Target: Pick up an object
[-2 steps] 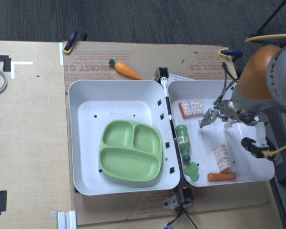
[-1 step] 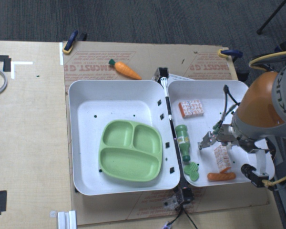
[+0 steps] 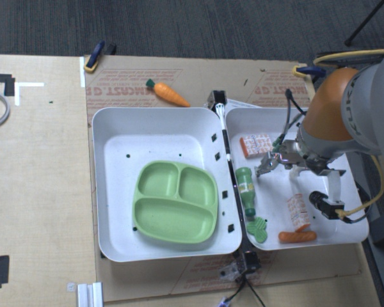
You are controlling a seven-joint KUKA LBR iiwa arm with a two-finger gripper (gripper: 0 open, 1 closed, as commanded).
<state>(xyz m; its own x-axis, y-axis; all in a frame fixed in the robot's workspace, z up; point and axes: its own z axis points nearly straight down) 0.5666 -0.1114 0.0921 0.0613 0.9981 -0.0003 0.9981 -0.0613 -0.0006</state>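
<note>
Two shallow white bins sit side by side on the worktop (image 3: pixel 45 190), joined by a row of black clips along their shared wall. In the camera view, the left bin (image 3: pixel 112 171) holds a pale green divided plate (image 3: pixel 176 202), lying flat with its three compartments facing up. The right bin (image 3: pixel 345 235) carries the loose things: a red-and-white packet (image 3: pixel 256 145) near its back wall, a green bottle (image 3: pixel 246 190) lying lengthwise just beside the dividing wall, a small green leafy piece (image 3: pixel 258 229) below the bottle's end, a white sachet with red print (image 3: pixel 298 210) toward the middle, and an orange sausage-shaped toy (image 3: pixel 297 236) near the front wall.

Reaching in from the right, the grey arm with its orange band (image 3: pixel 329 110) hangs over the right bin, its body covering much of that bin's back right corner. The claw (image 3: pixel 267 166) points toward the dividing wall, between the packet and the bottle, near both; nothing shows between its fingers, and whether they are spread or closed I cannot tell. A black cable fitting (image 3: pixel 323 203) on the wrist sits just beside the sachet.

Outside the bins, a toy carrot (image 3: pixel 168 93) lies on the cardboard sheet (image 3: pixel 128 85) behind the left bin, and a blue-and-yellow clamp (image 3: pixel 95 55) grips that sheet's back corner.
</note>
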